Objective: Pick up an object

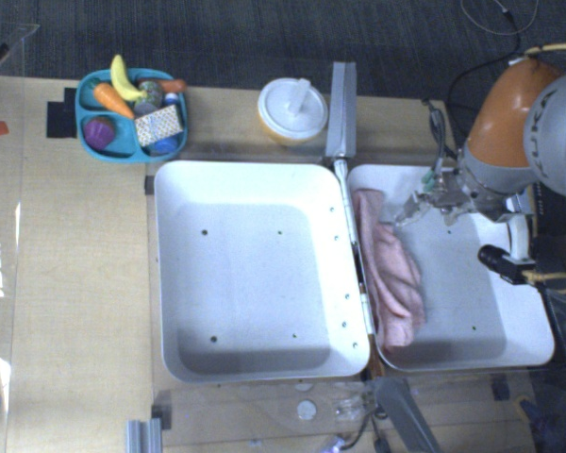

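Gripper (424, 204) hangs over the upper part of the right bin (472, 347), its metal fingers reaching toward the left; how far apart they stand cannot be told, and nothing shows between them. Just to its left a pink cloth (389, 272) lies crumpled along the bin's left wall, running from near the top edge down to the lower left corner, close to the gripper tip but whether touching it is unclear. Bare white floor spreads to the right of the cloth. The grey arm (533, 130) with its orange band overhangs that bin's upper right corner. The left bin (255, 262) sits alongside, a metal divider (341, 111) at their shared edge. On the counter (66, 281) behind stand a lidded cup (292, 109) and a blue tray of toy food (132, 113).
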Motion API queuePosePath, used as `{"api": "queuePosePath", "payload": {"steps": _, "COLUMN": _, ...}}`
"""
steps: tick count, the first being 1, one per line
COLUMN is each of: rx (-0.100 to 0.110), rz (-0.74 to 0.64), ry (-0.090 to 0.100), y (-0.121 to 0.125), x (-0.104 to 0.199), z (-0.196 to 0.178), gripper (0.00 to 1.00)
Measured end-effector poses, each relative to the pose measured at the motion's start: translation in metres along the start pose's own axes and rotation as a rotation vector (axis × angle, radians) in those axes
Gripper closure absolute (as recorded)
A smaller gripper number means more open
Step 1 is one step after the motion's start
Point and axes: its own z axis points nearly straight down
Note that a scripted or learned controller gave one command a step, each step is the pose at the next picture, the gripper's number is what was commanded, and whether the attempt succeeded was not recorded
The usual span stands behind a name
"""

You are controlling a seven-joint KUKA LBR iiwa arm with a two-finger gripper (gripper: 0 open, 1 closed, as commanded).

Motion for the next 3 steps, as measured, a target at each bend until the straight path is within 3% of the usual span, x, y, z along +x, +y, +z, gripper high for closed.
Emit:
{"api": "queuePosePath", "payload": {"steps": 1, "rx": 0.001, "rz": -0.219, "ry": 0.001, "y": -0.041, "x": 0.011, "z": 0.001, "gripper": 0.0}}
{"api": "queuePosePath", "payload": {"steps": 2, "rx": -0.008, "rz": -0.222, "ry": -0.001, "y": -0.038, "x": 0.012, "z": -0.012, "gripper": 1.0}}
{"api": "queuePosePath", "payload": {"steps": 3, "rx": -0.008, "rz": -0.222, "ry": -0.001, "y": -0.038, "x": 0.012, "z": -0.012, "gripper": 0.0}}
